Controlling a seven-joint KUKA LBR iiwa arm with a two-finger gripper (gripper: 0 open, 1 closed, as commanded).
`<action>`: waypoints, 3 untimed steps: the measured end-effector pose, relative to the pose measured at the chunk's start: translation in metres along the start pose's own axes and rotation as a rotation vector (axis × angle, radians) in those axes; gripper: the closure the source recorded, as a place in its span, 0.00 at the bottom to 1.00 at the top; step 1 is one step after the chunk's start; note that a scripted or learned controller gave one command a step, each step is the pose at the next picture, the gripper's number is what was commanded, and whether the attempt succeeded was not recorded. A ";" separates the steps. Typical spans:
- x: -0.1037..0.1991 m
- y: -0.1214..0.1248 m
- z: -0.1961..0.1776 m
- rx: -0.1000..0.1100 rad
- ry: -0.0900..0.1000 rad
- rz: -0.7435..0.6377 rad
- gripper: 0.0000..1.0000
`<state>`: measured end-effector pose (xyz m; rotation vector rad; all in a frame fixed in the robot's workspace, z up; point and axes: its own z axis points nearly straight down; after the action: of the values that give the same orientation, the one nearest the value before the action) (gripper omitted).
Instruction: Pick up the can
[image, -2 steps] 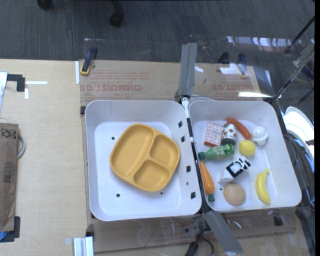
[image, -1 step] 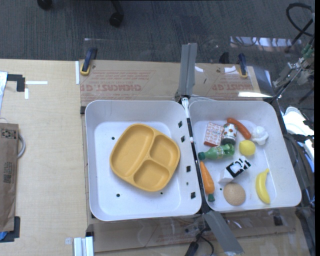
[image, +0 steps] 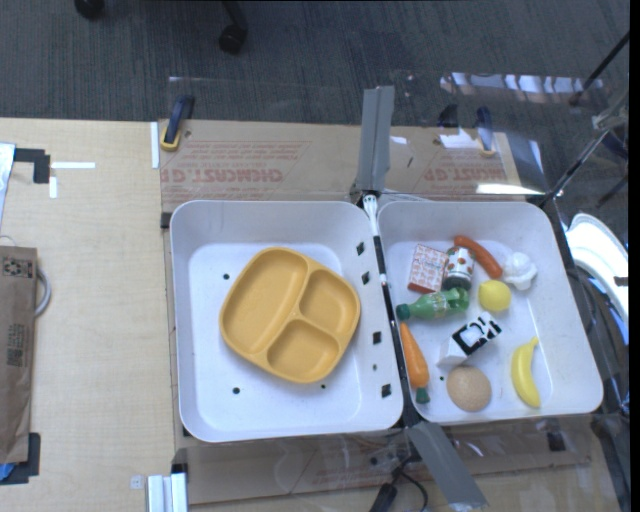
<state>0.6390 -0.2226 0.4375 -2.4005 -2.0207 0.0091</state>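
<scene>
The can (image: 459, 266) is small, with a red top and a dark and white label. It stands in the upper middle of the right bin (image: 560, 300). A red box (image: 427, 268) lies against its left side and an orange sausage (image: 479, 256) runs along its upper right. A green bottle (image: 435, 305) lies just below it, touching or nearly touching its base.
The right bin also holds a lemon (image: 494, 295), a white lumpy item (image: 519, 268), a black and white box (image: 476, 333), a banana (image: 526, 373), a carrot (image: 414, 357) and a brown round item (image: 468, 388). A yellow divided plate (image: 290, 315) lies in the left bin (image: 190, 300).
</scene>
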 end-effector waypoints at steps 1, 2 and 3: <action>0.001 0.002 -0.005 0.007 -0.002 -0.004 1.00; 0.001 0.002 -0.005 0.007 -0.002 -0.004 0.00; 0.002 0.005 -0.010 0.013 -0.004 -0.008 1.00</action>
<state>0.6438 -0.2218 0.4473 -2.3864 -2.0259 0.0272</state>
